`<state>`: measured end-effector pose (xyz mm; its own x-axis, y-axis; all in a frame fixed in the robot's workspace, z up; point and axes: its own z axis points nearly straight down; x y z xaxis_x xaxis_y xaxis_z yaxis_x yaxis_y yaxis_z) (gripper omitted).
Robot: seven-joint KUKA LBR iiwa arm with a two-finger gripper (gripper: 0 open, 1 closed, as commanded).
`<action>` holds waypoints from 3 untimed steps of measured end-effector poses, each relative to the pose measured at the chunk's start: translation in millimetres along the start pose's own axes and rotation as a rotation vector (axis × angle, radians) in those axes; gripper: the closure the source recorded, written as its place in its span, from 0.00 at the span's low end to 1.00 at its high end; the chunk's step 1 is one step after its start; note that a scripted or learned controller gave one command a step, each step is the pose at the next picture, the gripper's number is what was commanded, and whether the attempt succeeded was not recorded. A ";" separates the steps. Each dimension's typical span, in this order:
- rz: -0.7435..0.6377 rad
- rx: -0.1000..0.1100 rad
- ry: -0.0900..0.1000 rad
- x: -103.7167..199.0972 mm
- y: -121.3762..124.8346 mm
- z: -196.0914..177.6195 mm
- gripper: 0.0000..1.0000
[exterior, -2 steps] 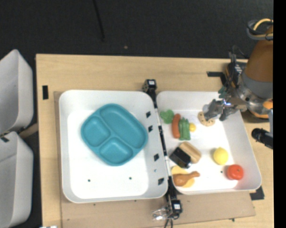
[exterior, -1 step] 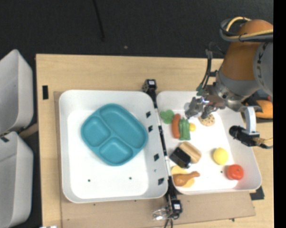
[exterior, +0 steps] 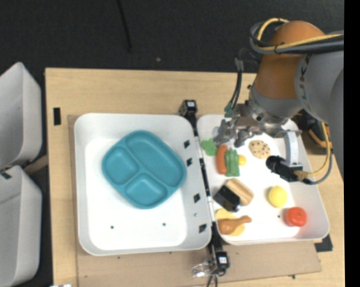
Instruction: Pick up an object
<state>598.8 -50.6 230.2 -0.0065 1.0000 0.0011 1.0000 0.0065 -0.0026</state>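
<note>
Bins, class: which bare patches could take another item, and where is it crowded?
Left bin: bare floor rings the blue tray, widest along the near wall. Right bin: crowded; carrot, cookie, lemon, tomato and drumstick leave narrow gaps.

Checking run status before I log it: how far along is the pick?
Done: the arm has reached in, and the gripper sits over the right bin's upper left area, near the carrot and green vegetable. In hand: nothing visibly between the fingers; their state isn't readable. Left: the grasp and lift. The cookie, lemon, tomato and drumstick lie in the bin, and the blue tray sits in the left bin.
</note>
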 end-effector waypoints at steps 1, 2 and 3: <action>-0.001 -0.002 0.000 53.9 30.0 0.9 1.00; 0.000 -0.001 0.000 99.0 37.6 -16.8 1.00; 0.007 0.001 -0.004 88.3 35.3 -12.1 1.00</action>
